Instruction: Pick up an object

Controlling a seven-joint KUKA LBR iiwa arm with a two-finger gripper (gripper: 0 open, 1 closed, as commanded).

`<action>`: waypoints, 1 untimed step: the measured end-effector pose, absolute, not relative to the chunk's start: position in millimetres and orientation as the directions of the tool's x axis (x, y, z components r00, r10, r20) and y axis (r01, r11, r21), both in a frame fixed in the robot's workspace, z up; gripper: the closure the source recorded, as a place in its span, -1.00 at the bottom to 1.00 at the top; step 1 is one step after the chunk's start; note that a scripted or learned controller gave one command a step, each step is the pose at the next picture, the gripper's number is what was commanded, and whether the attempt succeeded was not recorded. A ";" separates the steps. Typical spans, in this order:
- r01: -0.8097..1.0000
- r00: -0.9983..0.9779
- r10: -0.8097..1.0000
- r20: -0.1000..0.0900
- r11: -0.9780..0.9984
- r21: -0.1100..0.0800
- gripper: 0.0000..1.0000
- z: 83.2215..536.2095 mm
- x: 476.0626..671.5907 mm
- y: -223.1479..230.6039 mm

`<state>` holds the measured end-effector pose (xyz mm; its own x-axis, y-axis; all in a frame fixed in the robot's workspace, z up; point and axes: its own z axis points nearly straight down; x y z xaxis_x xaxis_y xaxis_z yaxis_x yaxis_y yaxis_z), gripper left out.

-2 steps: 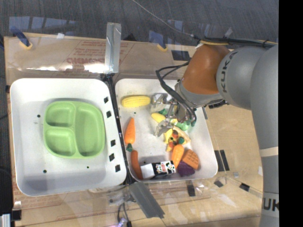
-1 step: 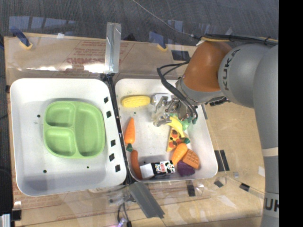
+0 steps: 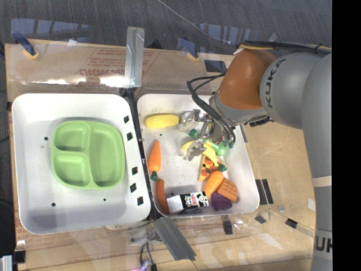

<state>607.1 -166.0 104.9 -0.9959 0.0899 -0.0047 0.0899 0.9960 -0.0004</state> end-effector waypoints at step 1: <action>0.112 -0.994 0.112 0.002 0.994 0.002 -1.00 92.1 611.5 -125.4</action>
<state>611.5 -125.4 92.1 -0.9937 0.1117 0.0016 0.1117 0.9937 0.0020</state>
